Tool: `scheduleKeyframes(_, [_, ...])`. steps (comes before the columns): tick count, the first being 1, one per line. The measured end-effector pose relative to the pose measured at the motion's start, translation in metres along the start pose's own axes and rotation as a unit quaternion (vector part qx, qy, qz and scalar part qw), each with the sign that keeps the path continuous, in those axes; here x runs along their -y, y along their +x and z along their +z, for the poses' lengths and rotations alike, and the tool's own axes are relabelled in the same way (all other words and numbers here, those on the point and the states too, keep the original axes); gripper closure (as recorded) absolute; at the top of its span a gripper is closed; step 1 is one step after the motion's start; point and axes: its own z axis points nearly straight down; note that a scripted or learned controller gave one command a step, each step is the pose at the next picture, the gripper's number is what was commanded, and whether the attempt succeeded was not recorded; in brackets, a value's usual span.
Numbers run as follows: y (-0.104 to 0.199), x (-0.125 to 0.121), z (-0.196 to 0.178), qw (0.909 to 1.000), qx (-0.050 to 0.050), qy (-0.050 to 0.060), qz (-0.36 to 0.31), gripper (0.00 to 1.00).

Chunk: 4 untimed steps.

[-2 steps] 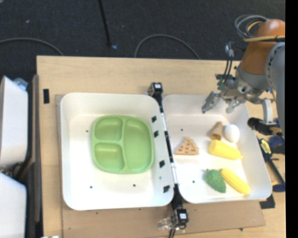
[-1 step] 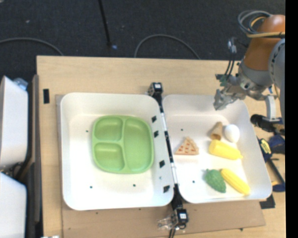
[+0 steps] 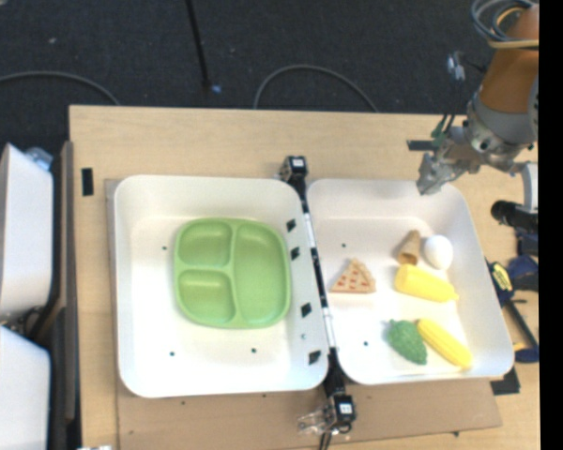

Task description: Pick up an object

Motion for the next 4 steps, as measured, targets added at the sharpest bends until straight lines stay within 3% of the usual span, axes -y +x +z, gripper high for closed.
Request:
scheduleKeyframes(1, [0.000, -0.001, -0.005, 1.0000, 0.000, 0.001, -0.001, 1.00])
scheduleKeyframes(4, [0.179, -0.015, -0.019, 1.0000, -0.001, 0.002, -0.003, 1.00])
